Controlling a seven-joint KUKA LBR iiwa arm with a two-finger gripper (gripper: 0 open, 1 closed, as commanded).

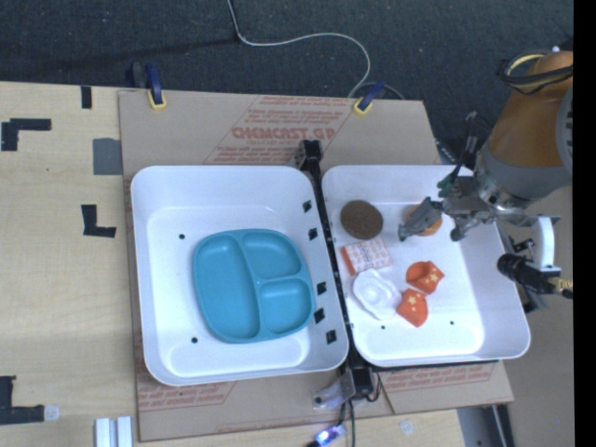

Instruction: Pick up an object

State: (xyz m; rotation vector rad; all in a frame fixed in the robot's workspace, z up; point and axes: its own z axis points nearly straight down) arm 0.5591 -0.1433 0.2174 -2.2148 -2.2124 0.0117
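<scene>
Plainly the gripper (438,217) hangs with fingers spread over a small orange object (426,226) beside the right bin (484,338) wall; closing off-centre could nudge it aside.

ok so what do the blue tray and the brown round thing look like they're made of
The blue divided tray looks like moulded plastic: uniform colour, smooth rounded compartment walls, a soft sheen. The brown round disc has a matte, slightly mottled surface, maybe rubber or plastic toy food; the view is too coarse to say. The white bins look like smooth plastic too.
</scene>
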